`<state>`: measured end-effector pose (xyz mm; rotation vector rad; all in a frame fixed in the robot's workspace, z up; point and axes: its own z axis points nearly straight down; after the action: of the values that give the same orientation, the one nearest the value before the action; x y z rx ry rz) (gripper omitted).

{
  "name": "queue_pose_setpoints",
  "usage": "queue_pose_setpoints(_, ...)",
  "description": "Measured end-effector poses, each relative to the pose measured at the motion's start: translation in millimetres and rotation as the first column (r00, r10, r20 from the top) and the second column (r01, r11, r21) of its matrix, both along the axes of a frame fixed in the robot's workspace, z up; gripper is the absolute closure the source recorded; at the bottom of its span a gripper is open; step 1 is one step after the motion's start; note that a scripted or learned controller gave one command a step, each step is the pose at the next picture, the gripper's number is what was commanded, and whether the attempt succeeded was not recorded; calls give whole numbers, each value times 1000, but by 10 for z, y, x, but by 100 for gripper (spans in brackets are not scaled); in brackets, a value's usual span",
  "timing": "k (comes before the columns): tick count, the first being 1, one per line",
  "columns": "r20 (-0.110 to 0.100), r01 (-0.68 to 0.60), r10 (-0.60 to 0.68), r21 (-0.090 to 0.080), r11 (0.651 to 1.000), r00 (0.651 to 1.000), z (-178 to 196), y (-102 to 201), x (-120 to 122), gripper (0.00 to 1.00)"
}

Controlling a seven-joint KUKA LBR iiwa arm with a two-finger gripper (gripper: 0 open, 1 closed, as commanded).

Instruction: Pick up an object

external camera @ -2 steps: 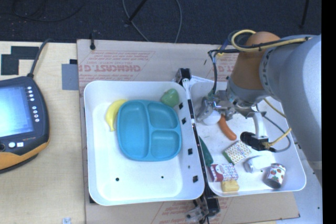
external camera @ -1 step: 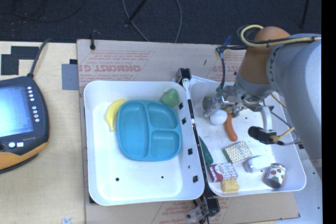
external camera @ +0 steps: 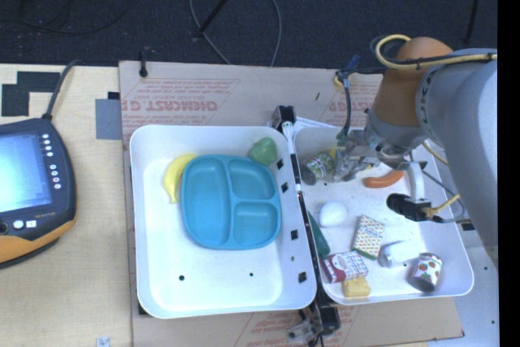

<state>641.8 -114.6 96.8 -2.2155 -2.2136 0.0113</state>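
**Tool.** The tool (external camera: 351,162) sits low over the rear part of the right bin (external camera: 355,199), below the grey arm (external camera: 455,93) with its orange band. From this angle I cannot tell how far open it is, and nothing can be seen held in it.

**Candidate objects, right bin.**
- Crumpled can (external camera: 319,166): shiny, greenish, dented; just beside the tool, between it and the wall shared by the two bins.
- Orange carrot-shaped piece (external camera: 383,180): smooth and tapered; on the tool's other side, close by.
- White ball (external camera: 331,214): matte and round; near the bin's middle.
- Checkered carton (external camera: 369,235): flat and tilted.
- Red-and-white packet (external camera: 345,264), with a yellow block (external camera: 355,286) touching its front edge.
- Small grey cylinder (external camera: 390,254) and a dark patterned cup (external camera: 424,271), in the front corner.
- Green stick (external camera: 317,236), lying along the shared wall.

**Left bin** (external camera: 154,256). Shallow white plastic. It carries a glossy blue divided tray (external camera: 231,203), a yellow banana shape (external camera: 172,175) at the tray's edge and a green rounded piece (external camera: 262,150) at the tray's rear corner.

**Surroundings.** Both bins rest on a cardboard-covered surface (external camera: 203,93). A pendant with a lit screen (external camera: 24,183) lies well apart from them.
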Motion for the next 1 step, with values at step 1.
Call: queue_pose_setpoints(1,11,0,0,-1,1000,1000,-83,43,-623,100)
